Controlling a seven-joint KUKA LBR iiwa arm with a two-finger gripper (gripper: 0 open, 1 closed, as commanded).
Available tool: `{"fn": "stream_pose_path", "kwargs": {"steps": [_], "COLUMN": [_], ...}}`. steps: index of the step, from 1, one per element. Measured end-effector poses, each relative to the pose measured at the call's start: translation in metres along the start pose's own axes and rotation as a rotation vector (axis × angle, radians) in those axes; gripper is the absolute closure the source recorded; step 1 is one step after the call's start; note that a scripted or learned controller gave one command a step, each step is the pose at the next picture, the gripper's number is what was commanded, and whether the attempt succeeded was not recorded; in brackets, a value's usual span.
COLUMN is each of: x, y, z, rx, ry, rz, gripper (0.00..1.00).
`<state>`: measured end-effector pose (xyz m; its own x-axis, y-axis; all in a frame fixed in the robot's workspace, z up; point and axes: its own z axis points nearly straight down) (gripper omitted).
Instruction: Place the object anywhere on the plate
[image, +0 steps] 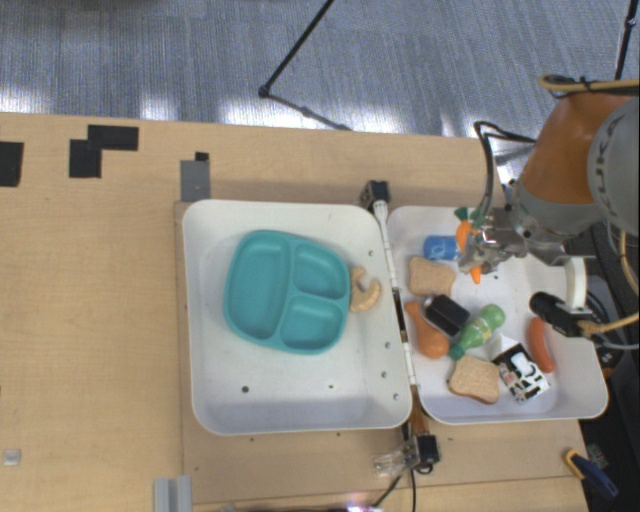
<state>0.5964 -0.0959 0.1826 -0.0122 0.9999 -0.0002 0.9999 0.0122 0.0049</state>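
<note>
Carrot (465, 236) sits at our claw (481, 252), a small orange piece with a green top, against the claw's left side over the right bin (590, 395). We cannot tell whether the claw grips it or how far it is open; the metal parts blur together there. A second orange bit (477, 270) shows just below the claw.

Left of the claw lies a blue block (438, 247), and below that a bread slice (431, 276). Further down and left of the claw we see a black piece (446, 316), an orange lump (431, 341) and a green bottle (477, 331). Another bread slice (474, 380) lies well below the claw, beside a black-and-white item (522, 372). Down to the claw's right is a red sausage (542, 343).

Well to the claw's left, the left bin (300, 415) holds the teal plate (285, 290), with three compartments. A tan curved piece (366, 291) lies touching the plate's right edge, between plate and claw.
</note>
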Motion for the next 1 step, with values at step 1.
{"fn": "stream_pose_path", "kwargs": {"steps": [1], "x": [0.0793], "y": [0.0274], "z": [-0.0288], "rx": [-0.003], "ry": [0.001], "rz": [-0.399], "gripper": [1.0]}}
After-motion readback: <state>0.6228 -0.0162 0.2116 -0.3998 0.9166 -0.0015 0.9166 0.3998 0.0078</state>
